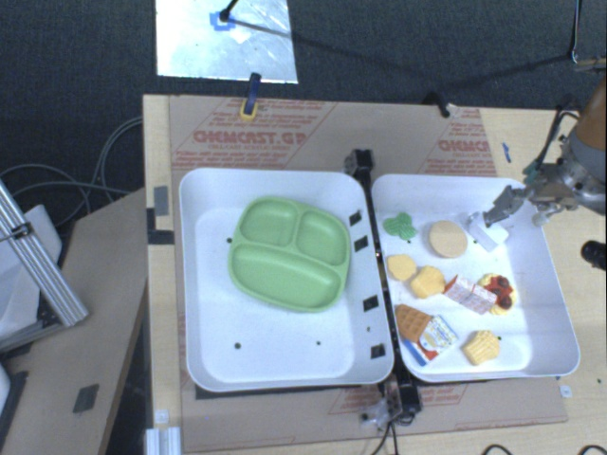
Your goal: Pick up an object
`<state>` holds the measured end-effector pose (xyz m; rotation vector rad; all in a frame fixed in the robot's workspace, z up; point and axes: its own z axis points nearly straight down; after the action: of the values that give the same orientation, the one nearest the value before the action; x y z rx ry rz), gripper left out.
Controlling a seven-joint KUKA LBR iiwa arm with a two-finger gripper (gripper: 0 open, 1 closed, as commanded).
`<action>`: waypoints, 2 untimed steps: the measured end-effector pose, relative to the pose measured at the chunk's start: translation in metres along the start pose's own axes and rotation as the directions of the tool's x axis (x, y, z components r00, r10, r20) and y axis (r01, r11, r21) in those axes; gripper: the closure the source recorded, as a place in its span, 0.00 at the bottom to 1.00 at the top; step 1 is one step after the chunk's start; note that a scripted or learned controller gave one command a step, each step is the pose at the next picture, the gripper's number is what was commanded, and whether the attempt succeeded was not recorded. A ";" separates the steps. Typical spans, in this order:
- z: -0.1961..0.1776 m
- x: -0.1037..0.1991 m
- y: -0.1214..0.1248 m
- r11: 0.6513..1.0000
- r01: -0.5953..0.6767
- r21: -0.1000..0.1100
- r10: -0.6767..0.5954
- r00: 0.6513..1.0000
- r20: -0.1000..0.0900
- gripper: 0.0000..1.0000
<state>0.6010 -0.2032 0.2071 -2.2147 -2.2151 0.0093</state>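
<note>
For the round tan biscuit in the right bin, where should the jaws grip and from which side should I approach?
Grip the round tan biscuit across its rim, coming straight down from above. It lies flat as a low disc on the right bin floor, so no side face offers much hold. It seems to have bare floor around it; the green broccoli piece sits apart on its left. The gripper hangs nearby, to its upper right.

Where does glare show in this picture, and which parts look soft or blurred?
Camera view: the strongest glare sits on the foil-like sheet at the top; the white bins look bright but keep their edges; the green divided plate is evenly lit; the end effector at right looks slightly soft.
</note>
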 end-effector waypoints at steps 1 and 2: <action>-0.008 0.001 0.003 1.000 0.003 -0.013 -0.003 1.000 0.003 0.00; 0.048 0.000 -0.006 1.000 0.001 -0.009 -0.001 1.000 0.002 0.00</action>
<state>0.5947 -0.2034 0.1595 -2.2192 -2.2219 0.0010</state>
